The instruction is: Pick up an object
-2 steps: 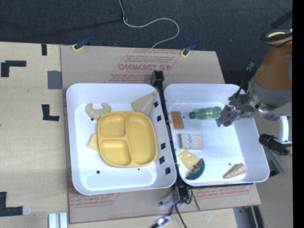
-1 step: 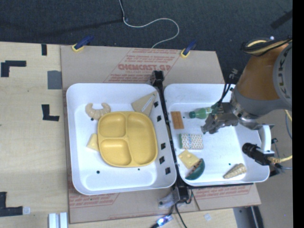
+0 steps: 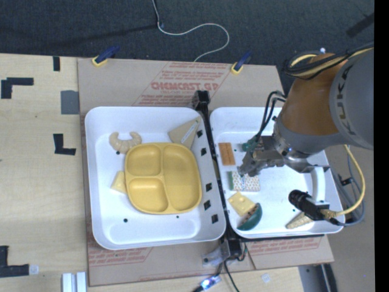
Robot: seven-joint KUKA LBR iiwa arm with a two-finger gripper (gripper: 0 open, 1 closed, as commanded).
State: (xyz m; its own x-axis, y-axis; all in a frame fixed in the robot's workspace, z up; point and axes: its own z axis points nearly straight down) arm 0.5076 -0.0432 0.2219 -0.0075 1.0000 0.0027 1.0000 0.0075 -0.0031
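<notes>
The gripper (image 3: 248, 170), finger state unclear, hangs above a patterned packet (image 3: 247, 182) mid right bin (image 3: 316, 227), orange bar (image 3: 226, 153) and yellow wedge (image 3: 242, 204) flanking.

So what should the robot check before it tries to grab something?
1. Gripper sits over the right bin: ok.
2. A thing lies right under it, the patterned packet: ok.
3. Neighbours are close, the orange bar and the yellow wedge: not ok.
4. Something already between the fingers: cannot tell.
5. The yellow divided plate lies apart, in the left bin: ok.
</notes>
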